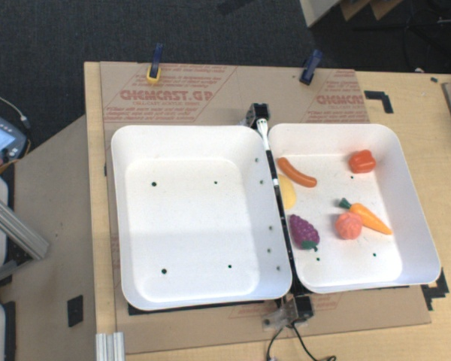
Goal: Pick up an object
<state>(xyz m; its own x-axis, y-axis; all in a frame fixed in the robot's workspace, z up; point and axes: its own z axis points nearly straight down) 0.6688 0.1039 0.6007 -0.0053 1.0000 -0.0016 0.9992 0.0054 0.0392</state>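
Observation:
The right bin (406, 224) holds several toy foods. An orange sausage (296, 172) lies near its left wall, with a pale yellow piece (286, 195) just below it. A purple grape bunch (304, 231) sits lower left. A red pepper (362, 162) is at the upper right. A pink round fruit (348, 226) rests against an orange carrot (370, 217) with a green top.
The left bin (128, 224) stands beside the right one, joined by a black strip (273, 186). Both rest on a cardboard sheet (210, 89) held by a blue-yellow clamp (155, 65) and a blue clamp (311, 66). A metal rail (11, 224) sits at the left.

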